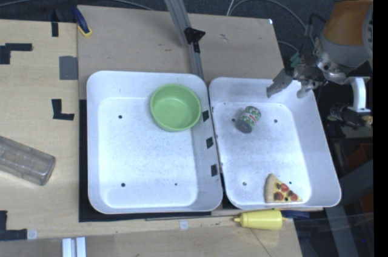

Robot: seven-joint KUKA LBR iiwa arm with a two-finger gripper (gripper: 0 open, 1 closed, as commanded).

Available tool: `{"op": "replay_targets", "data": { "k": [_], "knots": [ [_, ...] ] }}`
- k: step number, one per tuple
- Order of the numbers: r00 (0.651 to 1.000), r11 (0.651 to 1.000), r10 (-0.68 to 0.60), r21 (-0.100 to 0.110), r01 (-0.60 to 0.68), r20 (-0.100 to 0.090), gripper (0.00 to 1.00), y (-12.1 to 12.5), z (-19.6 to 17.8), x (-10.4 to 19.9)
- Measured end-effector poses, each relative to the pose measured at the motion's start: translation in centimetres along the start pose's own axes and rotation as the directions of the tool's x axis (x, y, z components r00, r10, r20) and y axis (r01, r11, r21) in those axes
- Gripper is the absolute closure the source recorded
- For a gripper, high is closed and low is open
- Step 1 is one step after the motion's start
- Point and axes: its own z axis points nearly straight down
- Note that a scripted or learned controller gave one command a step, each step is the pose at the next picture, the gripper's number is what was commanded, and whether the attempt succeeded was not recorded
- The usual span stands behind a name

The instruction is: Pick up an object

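My gripper (291, 87) hangs above the far rim of the right bin (321, 146), with its two fingers (277, 85) spread apart and nothing between them. A small green-and-grey can (247, 119) lies in the right bin, below and left of the gripper, apart from it. A toy pizza slice (279, 189) rests near that bin's front right corner. A green bowl (176, 107) sits upright at the back of the left bin (103, 146).
A yellow squeeze bottle (262, 220) lies on the bench just in front of the right bin. A clear plastic container (24, 160) lies at the far left. A grey metal pole (176, 1) slants down to the bins' back seam.
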Motion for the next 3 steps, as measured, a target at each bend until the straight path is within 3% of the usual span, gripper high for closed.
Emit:
{"op": "replay_targets", "data": {
  "k": [1, 2, 3],
  "knots": [
    [1.0, 1.0, 0.0, 0.0, 0.0, 0.0, 0.0, 0.0, 0.0, 0.0],
    [1.0, 1.0, 0.0, 0.007, 0.0, 0.0, 0.0, -0.1, 6.5, 0.3],
    [1.0, 1.0, 0.002, -0.006, -0.002, -0.001, 0.0, 0.1, 10.9, 1.2]
  ]
}}
